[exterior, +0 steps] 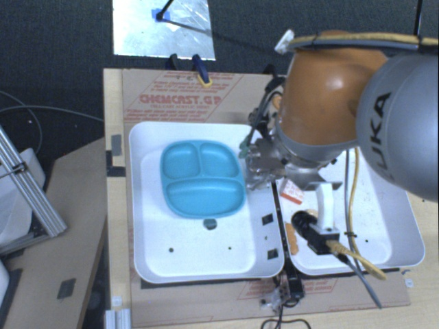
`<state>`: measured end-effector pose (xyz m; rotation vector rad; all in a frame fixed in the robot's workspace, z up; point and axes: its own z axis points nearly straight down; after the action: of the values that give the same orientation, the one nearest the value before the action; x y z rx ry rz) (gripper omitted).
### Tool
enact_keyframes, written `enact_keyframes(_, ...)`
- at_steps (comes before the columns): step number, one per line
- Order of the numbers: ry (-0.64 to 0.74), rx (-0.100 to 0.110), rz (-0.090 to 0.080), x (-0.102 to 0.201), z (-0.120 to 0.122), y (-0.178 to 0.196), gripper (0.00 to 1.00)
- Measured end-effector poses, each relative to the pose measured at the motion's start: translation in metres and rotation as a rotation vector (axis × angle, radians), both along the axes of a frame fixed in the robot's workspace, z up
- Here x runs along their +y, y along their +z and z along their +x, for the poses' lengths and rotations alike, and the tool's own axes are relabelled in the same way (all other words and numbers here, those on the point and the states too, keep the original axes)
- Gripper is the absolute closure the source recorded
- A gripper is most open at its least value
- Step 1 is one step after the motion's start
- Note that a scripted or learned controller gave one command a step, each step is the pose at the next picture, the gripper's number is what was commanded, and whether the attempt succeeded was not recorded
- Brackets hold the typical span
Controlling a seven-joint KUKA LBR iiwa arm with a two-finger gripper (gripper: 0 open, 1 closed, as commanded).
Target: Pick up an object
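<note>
The plate [204, 178], a blue one with three compartments, lies flat in the left bin [154, 252], toward its upper right part, close to the wall shared with the right bin [405, 249]. A small dark piece [210, 223] sits just below the plate. The gripper [255, 163] is low over the plate's right edge, under the big orange and grey arm [343, 101]. How far the gripper is opened, and if it has something, I cannot tell, because the wrist and cables cover it. For a good grasp, I think one side should go under the raised rim and the other above, and the lift should be slow, since a flat plate slips easily
</note>
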<state>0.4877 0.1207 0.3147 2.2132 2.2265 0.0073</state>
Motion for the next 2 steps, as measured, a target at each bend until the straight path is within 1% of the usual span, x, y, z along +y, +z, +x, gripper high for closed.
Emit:
enact_keyframes(1,0.004,0.005,0.001,0.075,-0.002,-0.017,1.00)
enact_keyframes(2,-0.009,0.004,-0.002,0.030,0.039,-0.039,1.00)
